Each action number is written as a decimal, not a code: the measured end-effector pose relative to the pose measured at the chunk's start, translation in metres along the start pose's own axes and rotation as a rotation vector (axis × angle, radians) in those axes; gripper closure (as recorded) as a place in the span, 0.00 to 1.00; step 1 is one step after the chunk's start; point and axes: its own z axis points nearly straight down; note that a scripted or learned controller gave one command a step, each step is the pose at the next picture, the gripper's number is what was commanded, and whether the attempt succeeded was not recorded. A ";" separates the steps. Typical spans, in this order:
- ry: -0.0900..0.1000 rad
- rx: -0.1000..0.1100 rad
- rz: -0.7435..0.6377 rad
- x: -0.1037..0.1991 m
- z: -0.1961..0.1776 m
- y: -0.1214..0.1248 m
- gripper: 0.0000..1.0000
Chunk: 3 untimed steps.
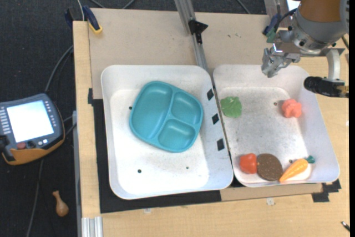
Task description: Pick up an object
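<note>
Carrot (pixel 294 170): orange, green-tipped, long axis slanting up toward right bin's (pixel 260 119) right wall.
Gripper (pixel 272 68): above bin's far rim; jaw state unclear.

Both bins are white, the left bin (pixel 119 175) lightly speckled with dark specks, the right bin (pixel 255 125) dusted greyer across its floor. A teal divided plate (pixel 166 116) lies in the left one. In the right: a green leafy toy (pixel 231 106), a pink lump (pixel 291 109), a red tomato-like piece (pixel 248 163), a brown disc (pixel 269 166) and an orange carrot (pixel 294 170) with a green tip. The bench (pixel 138 36) is pale tan.
</note>
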 end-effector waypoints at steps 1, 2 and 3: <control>0.003 0.012 -0.002 0.052 0.014 -0.029 1.00; 0.003 0.012 -0.002 0.104 0.026 -0.055 1.00; 0.003 0.012 -0.001 0.141 0.022 -0.079 1.00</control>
